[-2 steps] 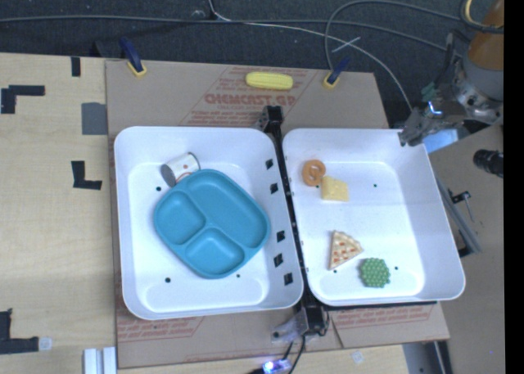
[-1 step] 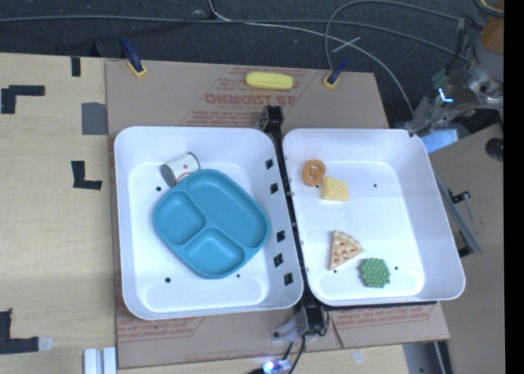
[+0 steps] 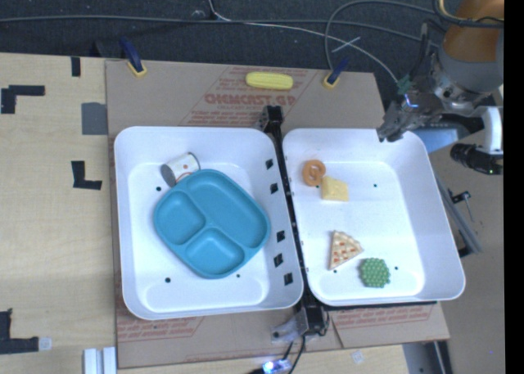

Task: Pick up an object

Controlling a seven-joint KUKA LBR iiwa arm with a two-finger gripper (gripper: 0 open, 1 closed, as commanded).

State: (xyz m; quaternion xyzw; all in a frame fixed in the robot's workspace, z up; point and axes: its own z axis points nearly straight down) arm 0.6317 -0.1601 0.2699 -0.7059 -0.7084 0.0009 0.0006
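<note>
White plastic bins sit side by side on a cardboard sheet (image 3: 237, 94) laid over the worktop (image 3: 49, 200), seen from the fixed camera above. The left bin (image 3: 131, 282) carries a blue divided plate (image 3: 211, 223) with three compartments, tilted slightly in the tray, and a small cup (image 3: 180, 168) lying on its side just beyond the plate's far left edge, touching or nearly touching it.

The right bin (image 3: 409, 217) carries four small food items. A round brown doughnut (image 3: 313, 172) lies near the bin's far left corner, with a pale yellow cheese wedge (image 3: 334, 190) just beside it on the near right. Toward the near side, a pizza slice (image 3: 344, 249) lies with its point toward the far side, and a green bumpy broccoli-like piece (image 3: 375, 272) rests just to its right, close to the bin's near wall.

Beyond the bins, a yellow banana-shaped toy (image 3: 268, 81) lies on the cardboard, between two blue-and-yellow clamps (image 3: 131, 57) at the sheet's far corners.

The grey arm (image 3: 471, 29) with its orange band enters at upper right, and its pincer (image 3: 395, 128) hangs over the right bin's far right corner, well apart from all four food items. Nothing is visible between its tips; how far they are spread cannot be told at this angle.
</note>
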